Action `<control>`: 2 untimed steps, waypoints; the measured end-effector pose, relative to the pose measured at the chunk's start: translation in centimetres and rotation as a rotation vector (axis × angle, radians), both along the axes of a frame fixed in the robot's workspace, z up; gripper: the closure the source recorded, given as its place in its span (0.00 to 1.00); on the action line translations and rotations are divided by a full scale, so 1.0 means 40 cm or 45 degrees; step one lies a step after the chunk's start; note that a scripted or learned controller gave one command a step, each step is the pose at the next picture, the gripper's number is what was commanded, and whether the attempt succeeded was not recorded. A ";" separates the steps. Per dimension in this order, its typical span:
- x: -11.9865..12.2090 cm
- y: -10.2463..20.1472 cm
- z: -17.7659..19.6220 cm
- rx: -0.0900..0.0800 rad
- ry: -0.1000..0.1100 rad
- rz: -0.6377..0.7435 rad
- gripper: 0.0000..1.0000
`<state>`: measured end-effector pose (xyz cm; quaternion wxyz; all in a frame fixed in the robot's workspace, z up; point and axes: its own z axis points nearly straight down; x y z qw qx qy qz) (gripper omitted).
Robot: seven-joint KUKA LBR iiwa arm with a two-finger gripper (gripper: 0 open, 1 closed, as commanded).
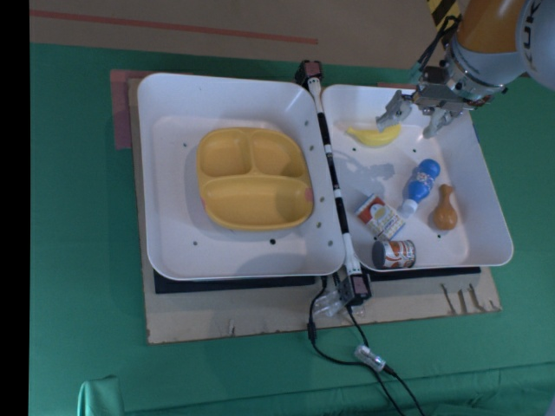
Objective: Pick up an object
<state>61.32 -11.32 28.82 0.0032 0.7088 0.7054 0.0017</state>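
- Progress: you have nothing lifted yet. No object sits between the fingers of the claw (414,117), so the pick is, by this view, at the approach stage; descent, closure and lift all remain.
- Claw state: the two fingers stand apart, one toward the left near the banana (374,135), the other toward the right, with bare bin floor between them.
- Likely target: the banana, a yellow toy lying flat in the upper part of the right bin (490,206), just beside and slightly left of the claw. Whether the left finger touches it cannot be told from this angle.
- Other candidates in the right bin: a blue and white bottle (421,183); an orange-brown drumstick-shaped toy (445,208) just right of it; a small red and white carton (381,217); a can (395,253) lying on its side near the front wall.
- Left bin (165,232): holds a yellow divided tray (253,178), well apart from the claw.
- Arm pose: the arm (499,20) enters from the upper right, orange band above the wrist, claw pointing down over the right bin's far end.
- Setting: both bins rest on cardboard over the green-covered desk (78,232).
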 end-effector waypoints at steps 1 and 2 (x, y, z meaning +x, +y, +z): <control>0.002 -0.140 -0.236 -0.007 -0.009 -0.001 0.00; 0.008 -0.146 -0.195 -0.013 -0.026 -0.007 1.00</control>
